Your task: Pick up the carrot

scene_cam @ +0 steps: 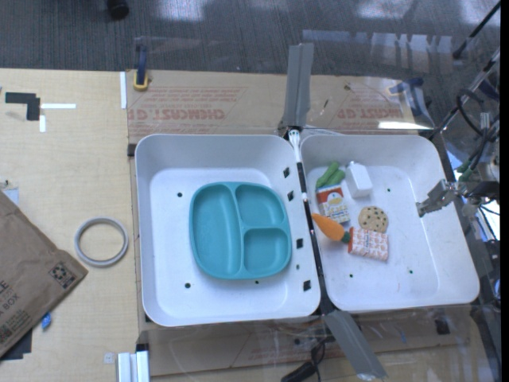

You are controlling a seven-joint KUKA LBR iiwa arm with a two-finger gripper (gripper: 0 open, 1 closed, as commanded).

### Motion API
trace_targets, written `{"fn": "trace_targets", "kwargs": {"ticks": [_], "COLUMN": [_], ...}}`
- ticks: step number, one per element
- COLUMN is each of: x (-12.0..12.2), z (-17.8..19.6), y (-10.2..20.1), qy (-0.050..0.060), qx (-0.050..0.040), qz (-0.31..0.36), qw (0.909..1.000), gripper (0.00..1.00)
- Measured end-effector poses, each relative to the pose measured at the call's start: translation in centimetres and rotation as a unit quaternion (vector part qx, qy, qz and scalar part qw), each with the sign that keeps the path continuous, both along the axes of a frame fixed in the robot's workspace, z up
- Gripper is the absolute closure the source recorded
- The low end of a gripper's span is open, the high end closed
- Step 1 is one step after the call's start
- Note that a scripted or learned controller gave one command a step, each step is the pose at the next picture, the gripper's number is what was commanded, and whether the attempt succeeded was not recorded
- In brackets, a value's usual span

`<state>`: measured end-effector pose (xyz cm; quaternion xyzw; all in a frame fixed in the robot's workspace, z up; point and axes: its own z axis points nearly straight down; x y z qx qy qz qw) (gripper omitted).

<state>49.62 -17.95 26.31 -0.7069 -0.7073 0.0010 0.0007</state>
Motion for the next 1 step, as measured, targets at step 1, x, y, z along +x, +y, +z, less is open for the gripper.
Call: {"fn": "trace_targets", "kwargs": {"ticks": [1], "x": [-1.74], "z": [3.89], "y": [-2.12], "qy": [-0.002], "qx": [-0.0006], "qz": [0.05], "qw": [0.9987], "gripper": [0.0]}}
